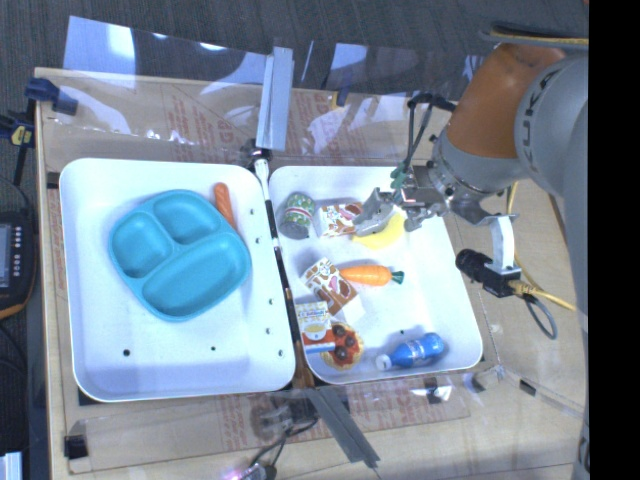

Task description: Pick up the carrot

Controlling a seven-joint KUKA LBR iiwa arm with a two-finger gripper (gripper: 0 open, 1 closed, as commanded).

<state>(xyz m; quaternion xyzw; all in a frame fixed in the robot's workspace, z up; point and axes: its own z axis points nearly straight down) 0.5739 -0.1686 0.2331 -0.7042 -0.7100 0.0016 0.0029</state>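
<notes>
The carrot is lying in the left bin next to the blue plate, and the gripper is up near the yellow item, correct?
Not quite. The camera view shows the carrot in the right bin, below the gripper, which is up near the yellow item. The blue plate is in the left bin.

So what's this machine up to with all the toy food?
A robot arm reaches in from the right over the right-hand bin, which holds toy groceries. Its job is to pick up the carrot, which lies in the middle of that bin, untouched. The gripper sits further back, over a yellow item near the bin's far edge, apart from the carrot. The left bin holds a blue divided plate with a small orange piece beside it.
</notes>
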